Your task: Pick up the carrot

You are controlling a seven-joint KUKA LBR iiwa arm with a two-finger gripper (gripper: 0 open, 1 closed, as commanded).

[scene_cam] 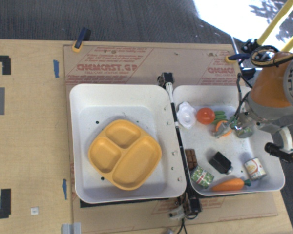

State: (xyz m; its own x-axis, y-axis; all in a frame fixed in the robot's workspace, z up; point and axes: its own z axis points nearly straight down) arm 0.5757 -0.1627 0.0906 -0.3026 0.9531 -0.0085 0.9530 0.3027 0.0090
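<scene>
The carrot point(228, 185) lies on its side along the near wall of the right bin point(278, 179), orange body pointing left and its green top toward the right. Just left of it sits a small green-and-white box point(201, 177), with a brown chocolate bar point(190, 156) behind that. A small can point(254, 168) rests just up and right of the carrot's green end, and a black block point(220, 162) sits nearer the middle of the bin. The left bin point(83, 145) carries a yellow divided plate point(125, 153).

Farther back in the right bin, the tool point(238, 127) hangs low over the floor, well apart from the carrot and with the black block lying between them. Its tip sits among a small orange-and-green item point(221, 127), possibly touching it; whether the tool is spread or closed cannot be told from this angle. A red tomato point(205, 115) and a white cup-like piece point(186, 115) lie to its left. The bench point(29, 130) stretches beyond.
</scene>
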